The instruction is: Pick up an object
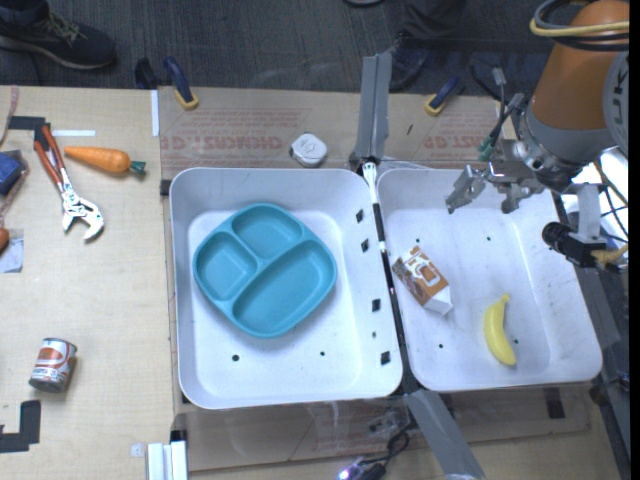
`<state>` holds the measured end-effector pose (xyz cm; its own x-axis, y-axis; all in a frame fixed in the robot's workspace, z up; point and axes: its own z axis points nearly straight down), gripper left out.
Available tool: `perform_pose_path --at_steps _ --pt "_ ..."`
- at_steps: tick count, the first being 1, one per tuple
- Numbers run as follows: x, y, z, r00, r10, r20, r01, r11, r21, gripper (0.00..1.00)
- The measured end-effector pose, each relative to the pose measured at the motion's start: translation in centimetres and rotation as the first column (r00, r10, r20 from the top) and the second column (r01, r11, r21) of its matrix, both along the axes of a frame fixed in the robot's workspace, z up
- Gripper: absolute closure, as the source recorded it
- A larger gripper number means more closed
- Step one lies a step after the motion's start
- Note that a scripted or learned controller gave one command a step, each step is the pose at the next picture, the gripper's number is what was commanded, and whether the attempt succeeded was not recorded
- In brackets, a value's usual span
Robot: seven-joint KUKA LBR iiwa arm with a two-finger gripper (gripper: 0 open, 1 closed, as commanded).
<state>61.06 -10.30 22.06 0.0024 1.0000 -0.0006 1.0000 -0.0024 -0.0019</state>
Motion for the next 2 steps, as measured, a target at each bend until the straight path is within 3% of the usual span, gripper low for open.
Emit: perform_pose_path --at_steps 1,2 --pt "-10.6 -4.5 -1.1 0.998 0.069 0.0 -0.069 0.998 0.0 0.0" --pt "-12.4 -7.1 -12.9 0.981 0.196 0.002 -0.196 0.981 0.001 0.0"
